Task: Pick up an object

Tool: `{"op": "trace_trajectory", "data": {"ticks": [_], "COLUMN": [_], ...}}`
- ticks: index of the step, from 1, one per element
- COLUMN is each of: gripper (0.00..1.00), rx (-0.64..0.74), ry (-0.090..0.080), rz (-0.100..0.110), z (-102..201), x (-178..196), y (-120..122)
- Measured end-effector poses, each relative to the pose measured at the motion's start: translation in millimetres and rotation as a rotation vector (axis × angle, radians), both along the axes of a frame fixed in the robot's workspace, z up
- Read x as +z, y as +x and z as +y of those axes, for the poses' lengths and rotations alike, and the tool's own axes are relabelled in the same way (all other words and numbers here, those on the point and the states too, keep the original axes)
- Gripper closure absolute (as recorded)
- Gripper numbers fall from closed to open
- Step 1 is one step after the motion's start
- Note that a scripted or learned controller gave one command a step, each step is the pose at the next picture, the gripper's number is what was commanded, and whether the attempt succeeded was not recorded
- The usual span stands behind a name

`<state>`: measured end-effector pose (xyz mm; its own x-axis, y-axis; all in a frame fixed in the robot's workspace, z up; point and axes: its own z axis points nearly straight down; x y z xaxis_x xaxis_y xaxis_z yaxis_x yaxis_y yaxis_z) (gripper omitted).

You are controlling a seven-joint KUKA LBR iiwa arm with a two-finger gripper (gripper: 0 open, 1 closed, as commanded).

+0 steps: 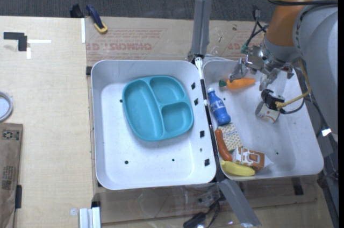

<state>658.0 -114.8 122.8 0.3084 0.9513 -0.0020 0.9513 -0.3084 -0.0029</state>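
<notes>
My gripper (254, 77) hangs over the far end of the right bin (301, 135), open, with nothing seen between its fingers. An orange carrot (240, 82) lies on the bin floor just below the left finger (243, 66), close to it. Further toward the front along the bin's left wall lie a blue bottle (217, 107), a patterned packet (232, 137), a red sausage (222, 146), a small carton (251, 157) and a yellow banana (238, 169). The arm's grey body and orange band (287, 12) fill the upper right.
A blue divided plate (158, 107) lies in the left bin (107, 157). A cable with a small grey piece (267, 112) dangles from the wrist over the right bin. A grey post (200, 28) stands behind the bins' shared wall.
</notes>
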Motion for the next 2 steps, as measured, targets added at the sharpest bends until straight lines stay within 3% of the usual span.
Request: {"op": "trace_trajectory", "data": {"ticks": [1,2], "gripper": [0.00,1.00], "rx": [0.033,0.032], "ry": [0.000,0.000], "rz": [-0.001,-0.001], "z": [-3.8,-4.5], "x": [-31.0,-21.4], "y": [-19.6,-19.4]}}
